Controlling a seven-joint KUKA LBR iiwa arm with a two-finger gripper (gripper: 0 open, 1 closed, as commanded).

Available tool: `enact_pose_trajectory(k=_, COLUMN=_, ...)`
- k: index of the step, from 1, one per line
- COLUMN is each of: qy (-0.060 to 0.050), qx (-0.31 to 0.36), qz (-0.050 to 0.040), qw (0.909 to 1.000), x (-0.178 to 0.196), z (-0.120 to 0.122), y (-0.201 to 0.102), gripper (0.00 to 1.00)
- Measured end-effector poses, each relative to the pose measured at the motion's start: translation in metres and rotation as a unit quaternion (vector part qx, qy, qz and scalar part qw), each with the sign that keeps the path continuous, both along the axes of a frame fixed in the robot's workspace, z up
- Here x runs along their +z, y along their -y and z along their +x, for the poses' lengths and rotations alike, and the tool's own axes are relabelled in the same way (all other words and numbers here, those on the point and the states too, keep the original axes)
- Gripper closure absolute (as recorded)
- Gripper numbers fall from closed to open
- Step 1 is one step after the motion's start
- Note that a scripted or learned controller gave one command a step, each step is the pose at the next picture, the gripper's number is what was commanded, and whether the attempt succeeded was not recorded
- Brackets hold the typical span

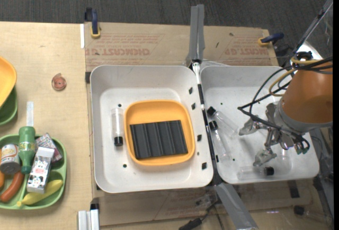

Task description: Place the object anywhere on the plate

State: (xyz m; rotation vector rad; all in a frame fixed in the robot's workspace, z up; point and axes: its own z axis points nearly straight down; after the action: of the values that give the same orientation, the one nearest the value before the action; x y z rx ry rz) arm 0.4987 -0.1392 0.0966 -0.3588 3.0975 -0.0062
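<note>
Gripper (263, 143) low in right bin (233, 78), toward its near right, fingers spread apart, nothing visibly clamped between them. Clear tube with black cap (255, 172) lies on bin floor just near side of the fingers; contact unclear. Another clear tube (218, 117) near bin's left wall. Left bin (98, 117) holds orange plate (159, 108) with dark ribbed block (158, 139) on it; third capped tube (116, 126) just left of plate
</note>
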Motion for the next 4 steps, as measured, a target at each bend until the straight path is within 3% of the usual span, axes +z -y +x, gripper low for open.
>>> enact_pose_trajectory(k=1, qy=-0.008, qx=-0.123, qz=0.0024, qw=0.9924, x=0.032, z=0.135, y=0.012, gripper=0.0)
enact_pose_trajectory(k=2, qy=-0.008, qx=-0.102, qz=0.0018, qw=0.9948, x=0.072, z=0.15, y=0.04, gripper=0.0)
enact_pose_trajectory(k=3, qy=-0.008, qx=0.02, qz=0.0003, qw=0.9998, x=0.145, z=0.134, y=0.075, gripper=0.0)
enact_pose_trajectory(k=4, qy=-0.011, qx=0.123, qz=-0.0001, qw=0.9923, x=0.094, z=0.081, y=0.004, gripper=0.0)
